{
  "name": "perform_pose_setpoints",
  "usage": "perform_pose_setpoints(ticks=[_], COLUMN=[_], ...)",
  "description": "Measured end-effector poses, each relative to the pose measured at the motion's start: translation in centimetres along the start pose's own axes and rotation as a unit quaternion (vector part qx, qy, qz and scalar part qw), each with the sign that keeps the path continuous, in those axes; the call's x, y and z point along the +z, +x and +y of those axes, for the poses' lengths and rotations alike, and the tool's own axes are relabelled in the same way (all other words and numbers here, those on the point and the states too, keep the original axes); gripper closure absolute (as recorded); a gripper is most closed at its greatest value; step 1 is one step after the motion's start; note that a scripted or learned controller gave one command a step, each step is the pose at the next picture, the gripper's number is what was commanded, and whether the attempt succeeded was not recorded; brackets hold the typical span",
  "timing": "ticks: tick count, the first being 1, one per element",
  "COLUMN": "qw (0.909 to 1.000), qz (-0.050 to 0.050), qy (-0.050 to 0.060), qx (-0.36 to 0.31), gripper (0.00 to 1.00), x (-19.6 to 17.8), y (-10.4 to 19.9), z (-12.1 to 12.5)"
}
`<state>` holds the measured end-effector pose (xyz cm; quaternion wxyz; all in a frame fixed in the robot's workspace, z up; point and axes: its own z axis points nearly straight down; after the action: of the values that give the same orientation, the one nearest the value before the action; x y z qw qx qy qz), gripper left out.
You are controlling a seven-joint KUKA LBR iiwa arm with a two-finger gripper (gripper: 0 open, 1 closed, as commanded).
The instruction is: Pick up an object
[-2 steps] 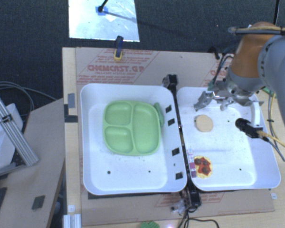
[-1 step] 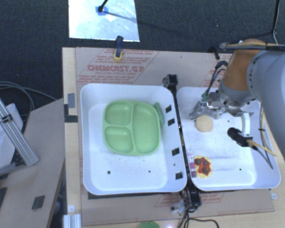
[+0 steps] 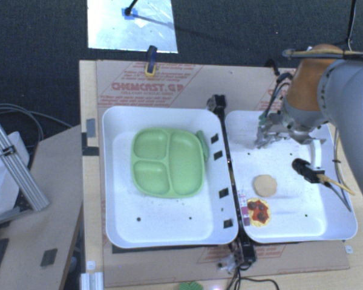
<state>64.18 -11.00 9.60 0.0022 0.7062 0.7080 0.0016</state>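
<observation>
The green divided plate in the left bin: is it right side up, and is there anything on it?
Right side up and bare: the green plate shows its three hollow compartments facing upward, with nothing in them.

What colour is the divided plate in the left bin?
Light green, seen in the camera view: the divided plate.

The scene was evenly and brightly lit from above. The two white bins (image 3: 230,219) were nearly washed out, their floors showing only faint shadows. A shiny metal sheet (image 3: 132,17) past the bench's far edge threw back patchy glare. The arm (image 3: 342,89) looked soft and slightly blurred, and the overall picture was mildly grainy.
</observation>
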Motion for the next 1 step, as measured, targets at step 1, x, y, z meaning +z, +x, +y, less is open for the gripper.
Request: perform_pose_setpoints(ticks=[1], qw=[1.0], qz=[0.0], qy=[0.0], qx=[0.0], gripper=[0.0], x=[0.05], y=[0.0], z=[-0.02])
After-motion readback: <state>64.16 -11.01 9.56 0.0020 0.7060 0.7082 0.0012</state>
